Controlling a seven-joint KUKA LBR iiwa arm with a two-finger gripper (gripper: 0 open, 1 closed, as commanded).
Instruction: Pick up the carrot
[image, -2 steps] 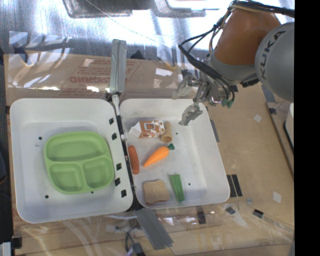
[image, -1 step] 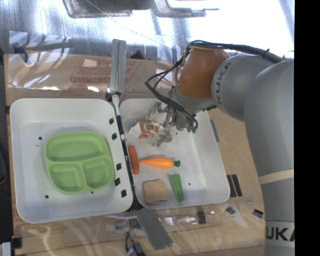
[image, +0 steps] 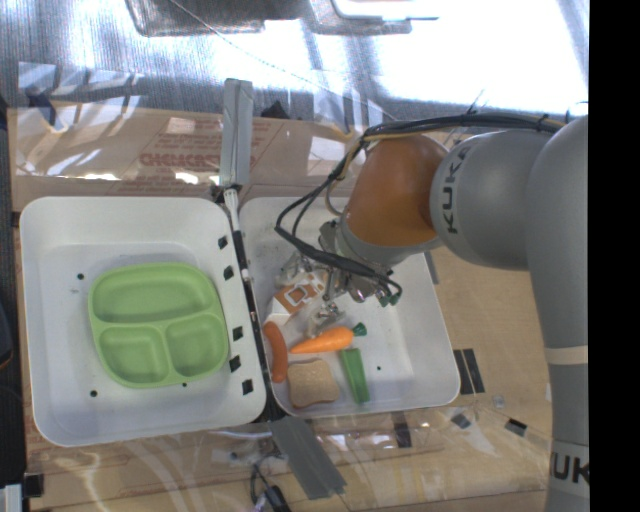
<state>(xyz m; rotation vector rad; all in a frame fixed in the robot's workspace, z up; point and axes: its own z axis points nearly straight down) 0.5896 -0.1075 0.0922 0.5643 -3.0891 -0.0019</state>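
The carrot (image: 322, 342), orange with a green stub at its right end, lies flat in the right bin (image: 420, 340), near that bin's front. My gripper (image: 322, 303) hangs just above and behind the carrot's middle, under the orange wrist band. Its metal parts blur into the clutter beneath them, and nothing shows as lifted off the bin floor.
Around the carrot lie a reddish sausage (image: 276, 352) to its left, a brown bread slice (image: 312, 382) in front and a green vegetable piece (image: 355, 375) to the right. A green divided plate (image: 157, 323) sits in the left bin (image: 60, 240). Black cables loop beside the wrist.
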